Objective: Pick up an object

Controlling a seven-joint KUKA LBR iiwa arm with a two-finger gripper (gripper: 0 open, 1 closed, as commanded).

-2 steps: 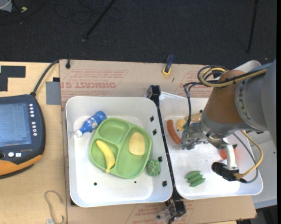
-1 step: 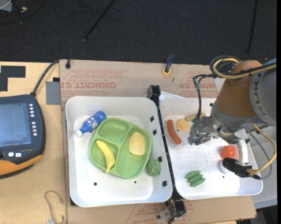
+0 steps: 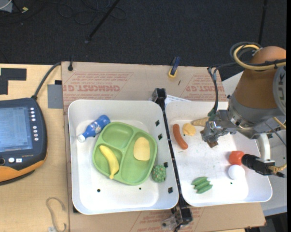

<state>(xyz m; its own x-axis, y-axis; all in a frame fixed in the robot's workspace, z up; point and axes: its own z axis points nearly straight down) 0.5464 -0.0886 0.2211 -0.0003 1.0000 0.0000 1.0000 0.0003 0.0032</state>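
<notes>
Arm enters from frame right, orange band at upper right; gripper (image 3: 212, 137) hangs over the upper middle of the right bin (image 3: 261, 195). Can't tell its state, too small and dark from this angle. Nothing visibly held. Candidate objects in the right bin: red sausage (image 3: 180, 136) near the left wall, yellow piece (image 3: 189, 129) just beside it and left of the gripper, red-and-white object (image 3: 236, 164) lower right, green pea pods (image 3: 201, 183) near the bottom edge. Left bin (image 3: 82, 197) holds a green divided plate (image 3: 122, 175) with a banana (image 3: 109, 160) and a yellow slice (image 3: 142, 149) on it, blue bottle (image 3: 93, 128) at upper left, green broccoli-like ball (image 3: 159, 173) touching the plate's lower right rim. Tablet-like pendant (image 3: 15, 134) at frame left.
</notes>
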